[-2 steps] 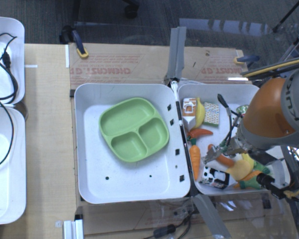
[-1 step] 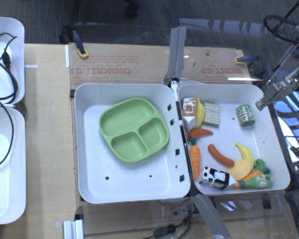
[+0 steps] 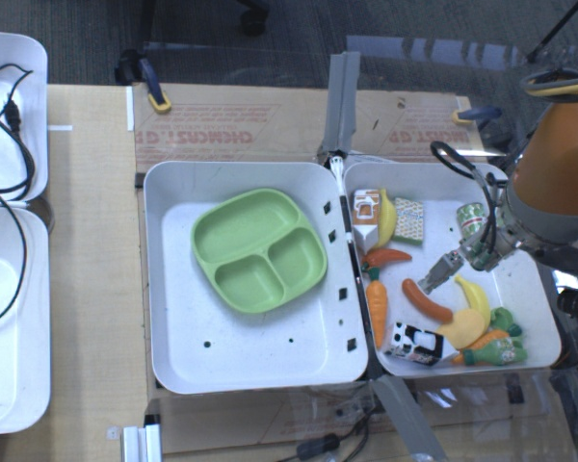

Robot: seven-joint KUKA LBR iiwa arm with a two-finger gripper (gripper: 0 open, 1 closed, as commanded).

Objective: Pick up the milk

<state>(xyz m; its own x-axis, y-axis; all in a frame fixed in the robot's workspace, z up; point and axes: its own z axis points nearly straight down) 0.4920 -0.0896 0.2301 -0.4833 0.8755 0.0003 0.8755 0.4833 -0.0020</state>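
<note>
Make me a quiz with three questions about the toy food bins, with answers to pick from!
1. Where is the milk carton?
A. on the green plate
B. at the near edge of the right bin
C. on the floor

2. How many sections does the green plate have?
A. three
B. one
C. six

3. How does the green plate sit?
A. leaning on the bin wall
B. upside down
C. flat, open side up

Answers:
1. B: the black and white carton lies at the bottom edge of the right bin, beside the carrot.
2. A: two small sections and one long one show.
3. C: its hollows face up on the floor of the left bin.
</note>
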